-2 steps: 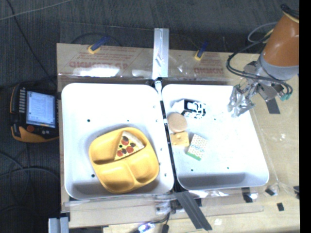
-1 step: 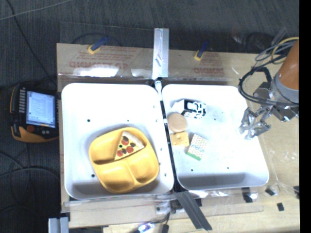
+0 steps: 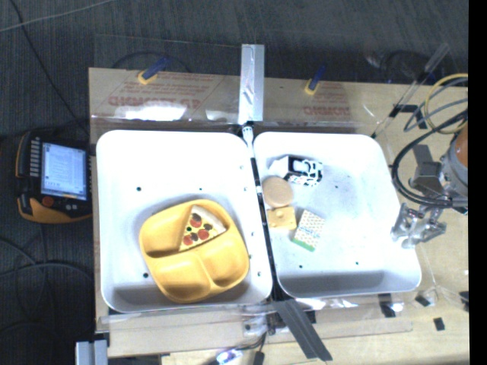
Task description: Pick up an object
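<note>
The yellow plate point(image 3: 195, 249) sits low in the left bin point(image 3: 122, 204), divided into sections, with a pizza slice point(image 3: 202, 226) lying in its upper section; across the divider, in the right bin point(image 3: 365, 265), a small cluster lies toward that bin's left side: a green and white packet point(image 3: 308, 229) nearest, a tan block point(image 3: 281, 217) just beside it on the left, a round wooden disc point(image 3: 277, 192) touching the block's upper edge, and a black and white object point(image 3: 303, 170) farthest back; the gripper point(image 3: 415, 228) hangs over the right rim of the right bin, well apart from the cluster, with nothing between its fingers; whether they are spread or closed cannot be told; the arm's orange band point(image 3: 462, 139) shows at the right edge.
</note>
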You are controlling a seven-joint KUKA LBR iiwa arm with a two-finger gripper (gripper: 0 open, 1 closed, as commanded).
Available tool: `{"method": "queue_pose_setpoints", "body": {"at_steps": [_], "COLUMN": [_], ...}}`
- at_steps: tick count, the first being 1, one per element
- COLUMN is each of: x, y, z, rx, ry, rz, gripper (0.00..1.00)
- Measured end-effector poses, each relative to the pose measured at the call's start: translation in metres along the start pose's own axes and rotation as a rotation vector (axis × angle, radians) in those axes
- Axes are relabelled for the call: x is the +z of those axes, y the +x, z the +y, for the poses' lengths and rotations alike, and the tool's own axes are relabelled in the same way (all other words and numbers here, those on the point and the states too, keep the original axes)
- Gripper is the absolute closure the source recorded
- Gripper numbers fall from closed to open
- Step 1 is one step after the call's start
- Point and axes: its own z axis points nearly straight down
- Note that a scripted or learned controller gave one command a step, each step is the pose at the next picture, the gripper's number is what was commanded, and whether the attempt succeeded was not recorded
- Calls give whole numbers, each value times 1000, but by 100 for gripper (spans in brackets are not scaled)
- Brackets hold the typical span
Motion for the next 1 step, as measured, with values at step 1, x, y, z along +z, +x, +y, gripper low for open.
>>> {"method": "queue_pose_setpoints", "body": {"at_steps": [1], "x": [36], "y": [-35], "z": [-11], "rx": [2], "ry": [0], "rz": [-3], "gripper": [100]}}
